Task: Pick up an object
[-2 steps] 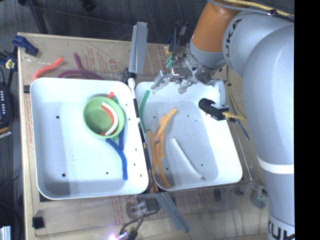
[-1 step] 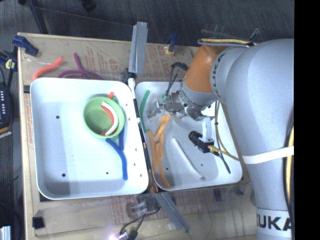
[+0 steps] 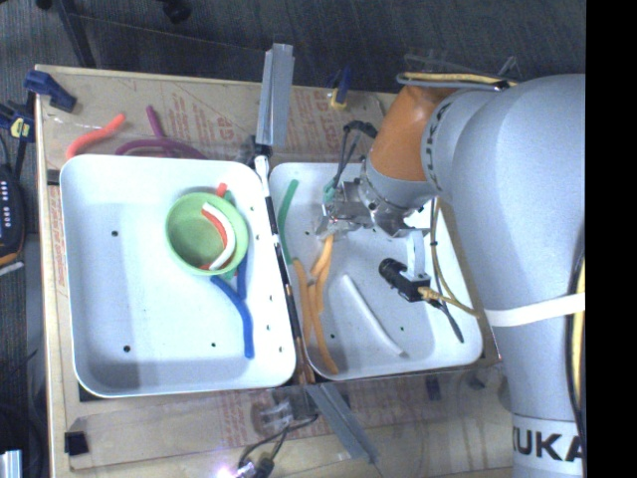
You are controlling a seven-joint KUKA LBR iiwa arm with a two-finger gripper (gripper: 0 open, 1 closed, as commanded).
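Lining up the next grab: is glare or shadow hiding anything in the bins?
Camera view: even light, no strong glare; the left bin has a soft shadow along its lower wall; the arm covers the right bin's right side; the gripper looks slightly blurred.

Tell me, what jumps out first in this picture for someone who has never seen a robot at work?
The big grey arm with its orange band fills the right side, bending down into the right bin. Its gripper hangs over that bin's upper part, near an orange strip lying along the bin's left side. In the left bin, a bright green bowl stands out against the white, with a blue piece trailing below it.
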